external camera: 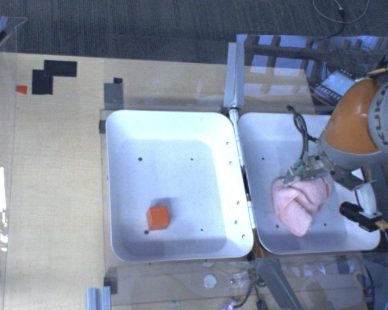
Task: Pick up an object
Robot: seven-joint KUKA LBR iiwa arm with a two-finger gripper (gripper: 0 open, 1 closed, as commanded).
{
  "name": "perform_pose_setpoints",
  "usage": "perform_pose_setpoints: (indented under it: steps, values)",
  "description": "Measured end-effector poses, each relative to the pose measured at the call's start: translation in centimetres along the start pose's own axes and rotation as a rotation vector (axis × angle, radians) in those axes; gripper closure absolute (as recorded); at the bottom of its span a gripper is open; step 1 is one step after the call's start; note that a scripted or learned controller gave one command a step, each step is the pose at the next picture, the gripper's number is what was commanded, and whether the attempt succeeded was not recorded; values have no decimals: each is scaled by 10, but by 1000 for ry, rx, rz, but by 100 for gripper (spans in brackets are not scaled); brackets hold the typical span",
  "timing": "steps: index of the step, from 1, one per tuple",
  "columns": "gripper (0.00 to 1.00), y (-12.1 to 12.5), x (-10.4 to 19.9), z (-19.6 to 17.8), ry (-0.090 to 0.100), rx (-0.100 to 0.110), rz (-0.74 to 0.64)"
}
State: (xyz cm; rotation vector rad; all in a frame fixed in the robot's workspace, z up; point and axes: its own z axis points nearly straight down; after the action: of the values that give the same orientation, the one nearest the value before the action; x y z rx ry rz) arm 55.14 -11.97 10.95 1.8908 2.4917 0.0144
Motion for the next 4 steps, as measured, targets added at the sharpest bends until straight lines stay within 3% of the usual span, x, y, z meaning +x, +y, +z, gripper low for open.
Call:
perform_pose_setpoints:
  steps: [1, 2, 3, 4]
  values:
    - [100, -1, 13, -20, 2, 9, 74]
    - [100, -15, 51, -77, 3, 8, -97]
    - [0, -15, 51, -77, 3, 8, -97]
    - [0, -37, -6, 10, -4, -2, -179]
